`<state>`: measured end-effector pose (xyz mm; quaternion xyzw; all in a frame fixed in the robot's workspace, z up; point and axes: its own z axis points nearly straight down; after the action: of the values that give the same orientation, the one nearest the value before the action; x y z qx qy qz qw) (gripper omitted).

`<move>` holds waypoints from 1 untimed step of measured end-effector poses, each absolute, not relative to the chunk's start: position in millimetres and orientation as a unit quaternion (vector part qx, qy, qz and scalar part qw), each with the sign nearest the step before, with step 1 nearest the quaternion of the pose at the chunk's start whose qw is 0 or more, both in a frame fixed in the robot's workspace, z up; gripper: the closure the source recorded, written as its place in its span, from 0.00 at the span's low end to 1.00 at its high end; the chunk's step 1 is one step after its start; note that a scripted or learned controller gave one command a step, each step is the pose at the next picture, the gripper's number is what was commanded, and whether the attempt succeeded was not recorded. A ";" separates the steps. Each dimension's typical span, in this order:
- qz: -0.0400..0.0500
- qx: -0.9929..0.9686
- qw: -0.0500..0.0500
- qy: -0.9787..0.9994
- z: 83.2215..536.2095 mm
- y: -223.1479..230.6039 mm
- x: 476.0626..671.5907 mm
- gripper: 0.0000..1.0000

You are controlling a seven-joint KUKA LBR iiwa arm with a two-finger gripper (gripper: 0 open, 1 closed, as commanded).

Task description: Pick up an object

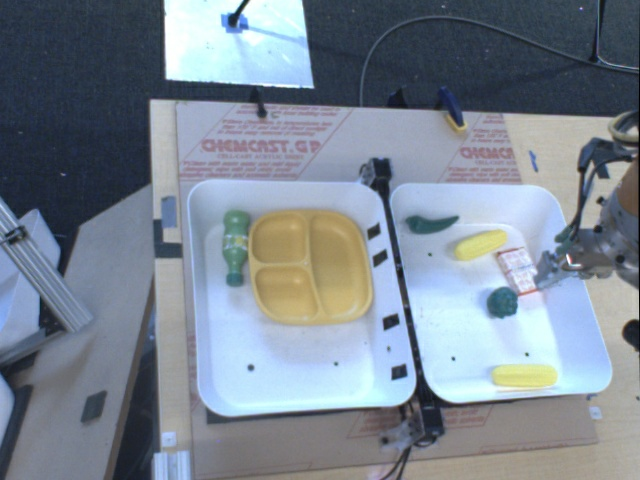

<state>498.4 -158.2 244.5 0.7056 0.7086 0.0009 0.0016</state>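
Observation:
My gripper (pixel 548 271) reaches in from the right over the right bin (pixel 588 356), its tip right beside a small red and white packet (pixel 514 266). Just below the packet lies a teal lumpy object (pixel 503 302). A yellow corn cob (pixel 480 244) and a dark green pepper (pixel 432 224) lie toward the bin's far side. Another yellow oblong piece (pixel 524 375) rests near its front edge. Nothing shows held in the gripper.
The left bin (pixel 203 298) holds a yellow divided plate (pixel 308 267) with a green bottle (pixel 235 247) lying at its left. A black divider with clips (pixel 392 278) runs between the bins. A blue clamp (pixel 452 108) sits at the bench's far edge.

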 end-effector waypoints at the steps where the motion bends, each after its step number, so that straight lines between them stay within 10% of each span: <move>1: 0.001 0.704 0.001 0.710 239.1 -114.5 502.8 1.00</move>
<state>502.8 -114.5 239.1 0.7039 0.7103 0.0013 0.0008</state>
